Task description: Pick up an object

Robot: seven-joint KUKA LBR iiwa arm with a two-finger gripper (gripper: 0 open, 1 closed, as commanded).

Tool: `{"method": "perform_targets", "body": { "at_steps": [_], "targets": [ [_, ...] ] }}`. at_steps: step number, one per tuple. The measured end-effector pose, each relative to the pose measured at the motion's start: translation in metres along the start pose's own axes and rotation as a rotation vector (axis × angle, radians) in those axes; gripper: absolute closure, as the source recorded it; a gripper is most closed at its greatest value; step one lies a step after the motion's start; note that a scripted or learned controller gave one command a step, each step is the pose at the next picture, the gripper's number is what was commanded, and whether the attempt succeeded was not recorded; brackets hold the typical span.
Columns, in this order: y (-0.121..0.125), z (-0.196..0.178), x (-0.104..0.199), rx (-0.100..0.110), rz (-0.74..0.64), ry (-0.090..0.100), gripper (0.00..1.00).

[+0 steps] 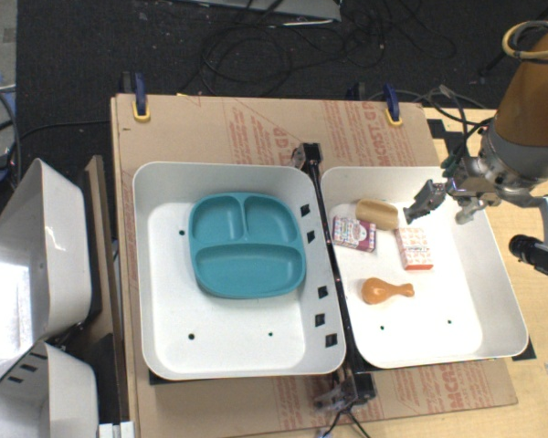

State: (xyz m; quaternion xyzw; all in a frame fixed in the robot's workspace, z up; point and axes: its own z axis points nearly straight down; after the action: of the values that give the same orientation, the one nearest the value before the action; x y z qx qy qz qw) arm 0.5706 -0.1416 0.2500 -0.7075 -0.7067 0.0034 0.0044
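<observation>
The right bin (443, 331) holds several small objects. A tan roll (376, 213) lies at its back, with a pink and white packet (353, 234) to its left. A red and white box (414, 247) sits to the right of the packet, and an orange pear-shaped toy (386, 290) lies nearer the front. My gripper (443, 208) hovers over the bin's back right part, just right of the tan roll and above the box. It is open with nothing between its fingers. The grey and orange arm (525, 108) comes in from the right.
A teal divided plate (247, 245) lies in the left bin (164, 281). A dark divider (327, 263) runs between the two bins. Clamps hold the cardboard base at the back. White tubs (32, 254) stand off the bench to the left.
</observation>
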Motion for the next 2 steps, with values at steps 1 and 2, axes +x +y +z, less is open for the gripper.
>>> {"method": "perform_targets", "body": {
  "at_steps": [1, 2],
  "targets": [
    [0.002, -0.006, 0.0, -0.01, -0.002, -0.001, 0.0],
    [0.008, 0.051, 0.009, -0.006, -0.004, -0.001, 0.0]
  ]
}}
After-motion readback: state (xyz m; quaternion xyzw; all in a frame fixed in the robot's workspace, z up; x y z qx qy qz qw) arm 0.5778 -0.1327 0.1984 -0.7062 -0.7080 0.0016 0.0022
